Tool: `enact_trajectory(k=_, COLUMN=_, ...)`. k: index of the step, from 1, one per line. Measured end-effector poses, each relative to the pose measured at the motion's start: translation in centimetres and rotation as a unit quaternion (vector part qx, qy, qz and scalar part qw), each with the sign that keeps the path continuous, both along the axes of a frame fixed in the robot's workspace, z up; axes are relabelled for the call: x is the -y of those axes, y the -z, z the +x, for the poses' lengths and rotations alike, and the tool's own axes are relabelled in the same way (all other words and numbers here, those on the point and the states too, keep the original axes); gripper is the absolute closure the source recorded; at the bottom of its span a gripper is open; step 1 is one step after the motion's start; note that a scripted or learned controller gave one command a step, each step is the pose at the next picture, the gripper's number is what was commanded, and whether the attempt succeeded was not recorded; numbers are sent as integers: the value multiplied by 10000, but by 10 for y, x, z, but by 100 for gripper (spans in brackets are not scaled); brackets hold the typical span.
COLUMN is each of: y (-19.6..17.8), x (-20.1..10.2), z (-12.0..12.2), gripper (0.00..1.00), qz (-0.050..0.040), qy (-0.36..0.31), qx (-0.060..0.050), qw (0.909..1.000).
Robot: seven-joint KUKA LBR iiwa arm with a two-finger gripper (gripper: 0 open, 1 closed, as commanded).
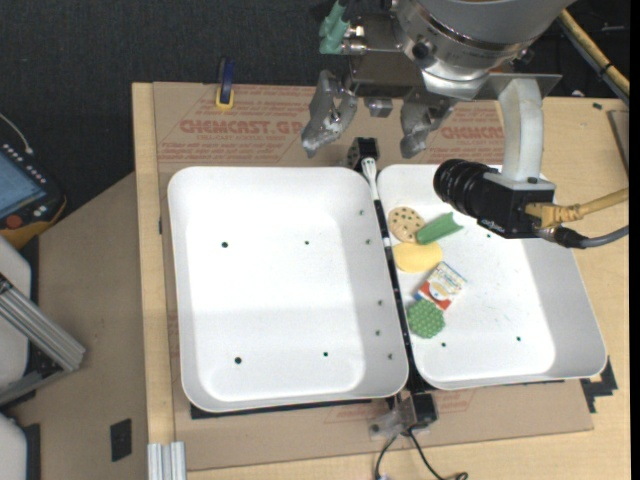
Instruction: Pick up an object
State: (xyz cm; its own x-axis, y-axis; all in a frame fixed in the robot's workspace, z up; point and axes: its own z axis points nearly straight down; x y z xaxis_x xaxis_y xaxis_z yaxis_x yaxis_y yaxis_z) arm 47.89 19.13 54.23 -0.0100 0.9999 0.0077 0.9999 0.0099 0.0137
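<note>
My gripper hangs high above the back edge of the bins, over the divide between them. Its two grey fingers stand wide apart with nothing between them, so it is open. Below it, in the right bin, lies a small cluster near the left wall: a round tan cookie, a green oblong piece, a yellow lemon-like piece, a red and white packet and a green textured disc.
The left bin sits beside the right one on a brown board. A black cylindrical camera on a white bracket juts over the right bin's back. A cable runs off to the right.
</note>
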Motion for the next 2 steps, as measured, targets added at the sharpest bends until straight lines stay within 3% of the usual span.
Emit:
enact_trajectory(k=1, y=-4, x=4, z=1, gripper=100, qz=-34, qy=37, qx=-51, qw=10000)
enact_trajectory(k=2, y=-3, x=4, z=1, gripper=0, qz=-36, qy=38, qx=-59, qw=10000)
